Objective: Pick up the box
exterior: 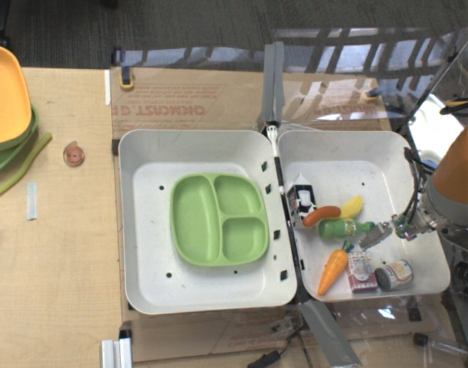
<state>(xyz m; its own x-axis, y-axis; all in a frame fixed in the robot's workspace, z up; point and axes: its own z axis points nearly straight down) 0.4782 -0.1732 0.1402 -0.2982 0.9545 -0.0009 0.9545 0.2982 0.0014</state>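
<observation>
A small pink and white box (361,271) lies flat near the front of the right bin (333,156), between an orange carrot (332,271) and a small can (395,274). A black and white box (301,199) stands against the bin's left wall. My gripper (374,235) reaches in from the right, low over the bin, just above the pink box and right of a green bottle (344,228). Nothing shows in its grasp.
A red pepper (319,216) and a yellow banana (351,205) lie beside the green bottle. The left bin (142,205) holds a green divided plate (219,219). Orange and green plates (5,113) are stacked on the bench at far left.
</observation>
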